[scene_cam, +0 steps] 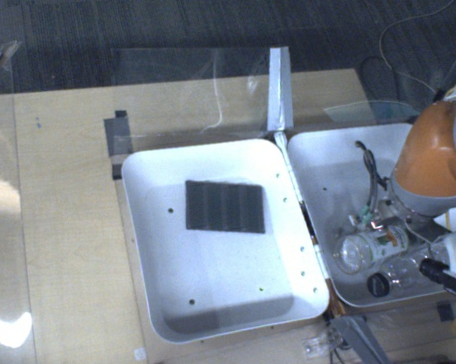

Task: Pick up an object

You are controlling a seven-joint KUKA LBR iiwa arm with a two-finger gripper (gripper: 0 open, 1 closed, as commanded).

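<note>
The arm's orange band (433, 160) hangs over the right bin (327, 172). Below it, my gripper (376, 231) is down in the bin's front half. It sits right by a clear round jar-like object (354, 252), and glare hides how the two meet. A clear bottle (402, 272) with a black cap (378, 284) lies near the front wall, just below the gripper. In the left bin (169, 301), a dark ribbed rectangular pad (224, 207) lies flat, towards the back.
A clear upright divider (278, 91) rises behind the seam between the bins. Black clamps (118, 133) hold the left bin's back corner. Wooden bench (53, 242) stretches out to the left.
</note>
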